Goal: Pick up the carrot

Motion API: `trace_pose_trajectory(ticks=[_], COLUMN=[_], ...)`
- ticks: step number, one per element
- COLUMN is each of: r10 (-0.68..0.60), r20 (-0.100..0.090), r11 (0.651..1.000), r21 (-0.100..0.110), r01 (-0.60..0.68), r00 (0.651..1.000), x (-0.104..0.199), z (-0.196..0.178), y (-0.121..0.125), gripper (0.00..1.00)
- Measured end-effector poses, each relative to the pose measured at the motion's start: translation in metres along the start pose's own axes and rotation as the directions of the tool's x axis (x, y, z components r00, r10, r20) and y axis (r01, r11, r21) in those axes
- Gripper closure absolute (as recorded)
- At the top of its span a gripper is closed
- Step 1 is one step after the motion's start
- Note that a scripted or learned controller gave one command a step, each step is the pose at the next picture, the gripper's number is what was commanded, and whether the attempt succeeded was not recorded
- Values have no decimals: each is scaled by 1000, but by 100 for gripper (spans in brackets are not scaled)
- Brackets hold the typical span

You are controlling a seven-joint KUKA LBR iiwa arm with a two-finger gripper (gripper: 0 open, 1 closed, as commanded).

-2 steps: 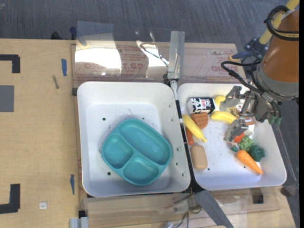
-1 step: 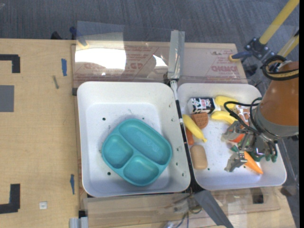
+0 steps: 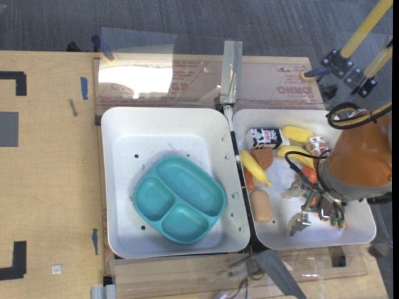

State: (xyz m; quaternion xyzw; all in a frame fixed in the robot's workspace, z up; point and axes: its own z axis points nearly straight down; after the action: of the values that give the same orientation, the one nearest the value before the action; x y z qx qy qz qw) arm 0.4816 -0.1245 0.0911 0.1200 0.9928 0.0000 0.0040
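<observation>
From above, the tabletop [image 3: 43, 167] carries two white bins side by side: the left bin [image 3: 118, 142] and the right bin [image 3: 358, 229]. In the left bin lies a teal divided plate [image 3: 179, 197], three compartments facing up, turned at a slant. The arm [image 3: 361, 157], with its orange band, reaches into the right bin from the right, and its pincer [image 3: 307, 218] hangs low over the bin's front part, above bare white floor; whether its tips are apart or together cannot be told, and nothing can be seen between them. The carrot [image 3: 249, 179] is hard to pick out: a small orange piece by the bin's left wall, just under the banana [image 3: 255, 167], looks most like it, well apart from the pincer. Below it lies a tan bread roll [image 3: 261, 205]. Near the back wall sits a black-and-white carton [image 3: 264, 136], with a brown wedge [image 3: 264, 158] just in front of it. To the right of these lie a corn cob [image 3: 297, 134] and another yellow piece [image 3: 293, 155], close to the arm. A red bit [image 3: 310, 175] shows beside the wrist.
</observation>
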Motion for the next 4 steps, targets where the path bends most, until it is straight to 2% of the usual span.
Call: trace_pose_trajectory(ticks=[1,2,3,4], r10=[41,38,223,376], r20=[2,7,0,1], r11=[999,999,975,927], r21=[0,0,-1,0], r01=[-41,-38,-223,-376], r00=[999,999,975,927], x=[-50,-51,2,10], z=[3,-8,-83,-140], y=[-35,-33,13,46], gripper=[0,100,100,100])
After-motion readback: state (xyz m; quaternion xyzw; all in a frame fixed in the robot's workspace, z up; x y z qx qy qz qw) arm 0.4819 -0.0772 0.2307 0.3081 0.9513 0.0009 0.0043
